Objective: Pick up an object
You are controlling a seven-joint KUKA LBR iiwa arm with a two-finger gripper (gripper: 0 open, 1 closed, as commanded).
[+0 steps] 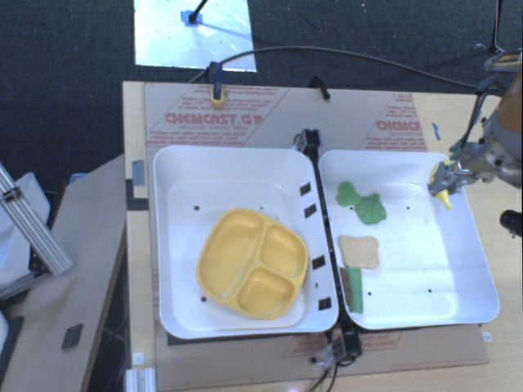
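Wooden bench on dark carpet — glossy white bins [245,166]; left holds a smooth yellow compartment tray [252,261]. Gripper [445,182] far right — grip unclear.

Even, fairly bright overhead light fills the scene. The white bins [245,166] look nearly washed out, and a metal plate [192,23] beyond them glares pale blue. Shadows under the yellow tray [253,261] are soft. Fine detail is slightly grainy.
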